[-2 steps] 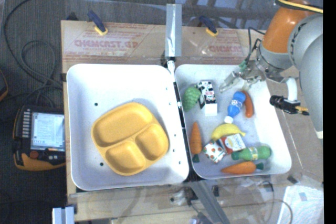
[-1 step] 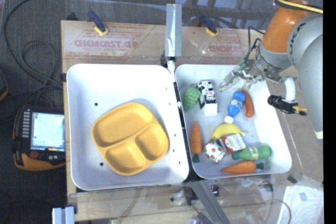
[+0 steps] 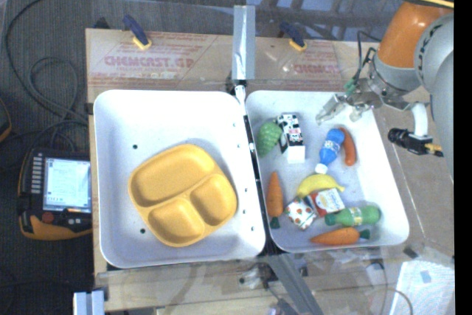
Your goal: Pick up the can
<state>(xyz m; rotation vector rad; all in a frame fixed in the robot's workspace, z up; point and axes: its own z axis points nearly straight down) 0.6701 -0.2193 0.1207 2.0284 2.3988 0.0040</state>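
Above right bin (image 3: 383,151) — gripper (image 3: 341,104) open

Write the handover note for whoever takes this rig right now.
Pincer: open, holding nothing, above the right bin's far edge.
Can: red and white, lying in the right bin's near half, wedged between the banana and the green bottle.
Done: no grasp so far.
Left: move toward the near side, descend on the can, close, lift.
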